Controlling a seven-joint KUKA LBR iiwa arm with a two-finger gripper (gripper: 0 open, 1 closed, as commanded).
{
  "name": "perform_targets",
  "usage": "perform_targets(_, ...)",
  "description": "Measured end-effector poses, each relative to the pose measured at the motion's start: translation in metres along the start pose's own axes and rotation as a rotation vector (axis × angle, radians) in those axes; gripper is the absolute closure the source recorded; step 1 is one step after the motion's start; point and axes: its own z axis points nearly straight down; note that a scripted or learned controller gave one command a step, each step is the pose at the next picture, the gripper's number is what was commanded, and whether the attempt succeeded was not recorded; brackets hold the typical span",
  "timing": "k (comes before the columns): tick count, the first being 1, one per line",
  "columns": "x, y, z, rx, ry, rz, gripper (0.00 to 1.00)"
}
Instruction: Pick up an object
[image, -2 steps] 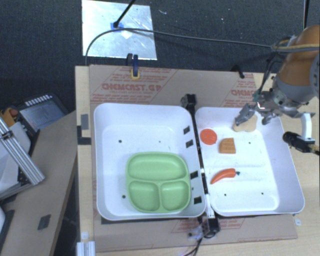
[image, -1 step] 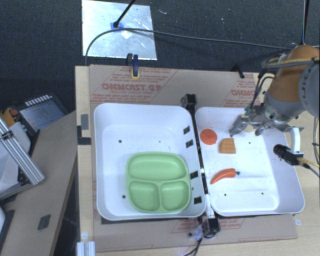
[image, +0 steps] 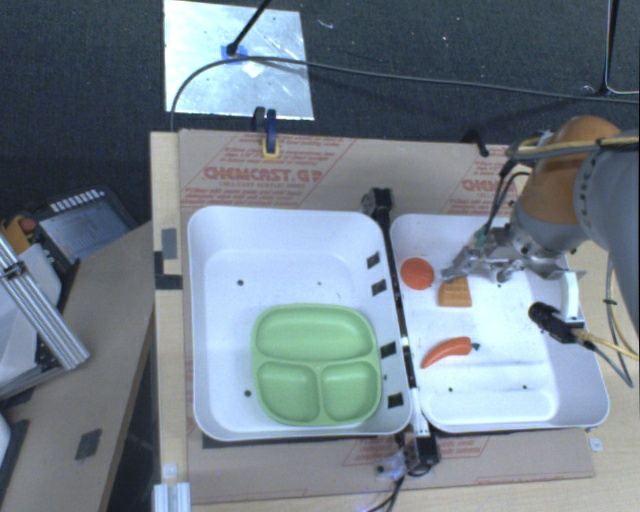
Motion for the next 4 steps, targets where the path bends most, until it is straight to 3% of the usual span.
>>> perform_targets(1, 0.001, 0.004, -0.017, -0.012, 0.000, -0.003, 1.00)
perform_targets(2, -0.003, 0.007, -0.082, -0.003, -0.005, -0.004, 1.00)
perform_targets(3, -0.003, 0.009, -0.120, -0.001, -0.004, -0.005, 1.00)
perform_targets(4, 0.041, -0.004, -0.116, 0.005, -0.001, -0.008, 1.00)
